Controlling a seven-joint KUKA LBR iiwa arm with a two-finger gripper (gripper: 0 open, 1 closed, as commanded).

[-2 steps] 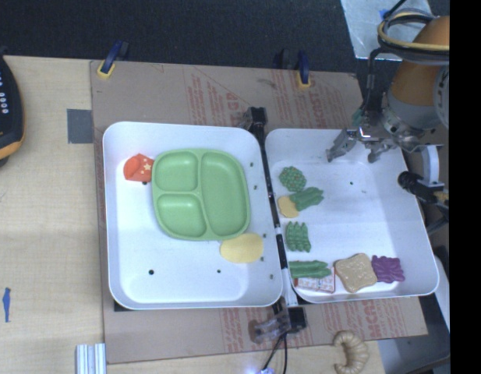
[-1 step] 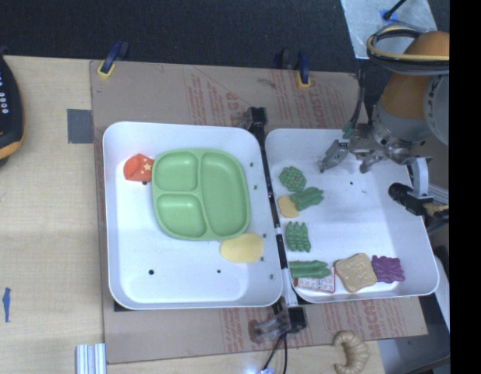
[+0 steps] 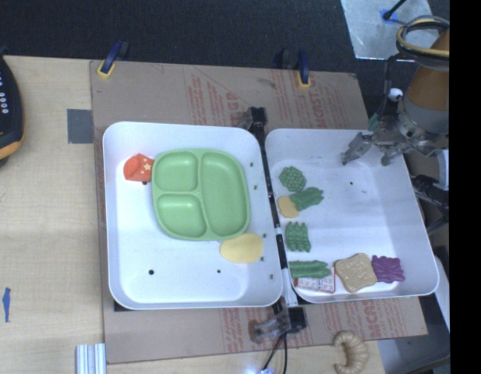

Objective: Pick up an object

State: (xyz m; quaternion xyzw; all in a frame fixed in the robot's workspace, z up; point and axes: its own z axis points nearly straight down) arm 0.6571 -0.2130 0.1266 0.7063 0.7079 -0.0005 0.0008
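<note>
Grey end effector (image 3: pixel 373 148) (fingers spread) above right bin (image 3: pixel 396 232), toy foods below

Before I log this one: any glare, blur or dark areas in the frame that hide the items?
Camera view: lighting is even and the toy food in the right bin reads clearly; the white floor of the left bin is bright but not washed out; the gripper at the right bin's far edge is soft and small, so its state is unclear; the background beyond the bench is dark.
</note>
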